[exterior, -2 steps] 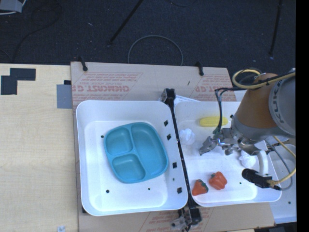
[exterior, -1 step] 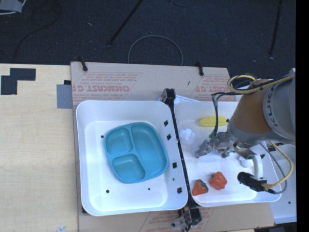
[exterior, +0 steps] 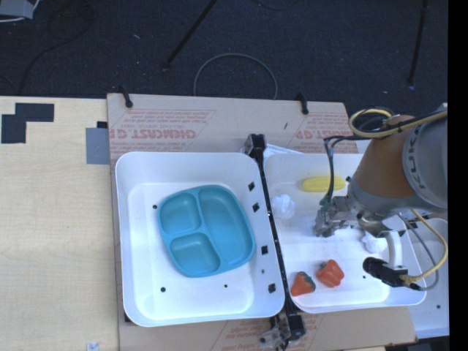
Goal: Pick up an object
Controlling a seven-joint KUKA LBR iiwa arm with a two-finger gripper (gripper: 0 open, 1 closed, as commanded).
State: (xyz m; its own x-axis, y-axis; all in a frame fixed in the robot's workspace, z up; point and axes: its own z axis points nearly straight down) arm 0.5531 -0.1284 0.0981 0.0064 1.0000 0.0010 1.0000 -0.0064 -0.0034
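We see the gripper (exterior: 327,224) low in the right bin (exterior: 344,302), fingers' state unclear. Two orange peppers (exterior: 330,273) near its front edge, yellow object (exterior: 317,184) toward the back.

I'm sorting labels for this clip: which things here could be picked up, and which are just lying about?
Job: gripper; yellow piece; white lump; red pepper; orange-red piece; right bin.
Lying about: blue tray; left bin; cardboard.

Bright, even overhead light; soft shadows; slightly soft, grainy focus.
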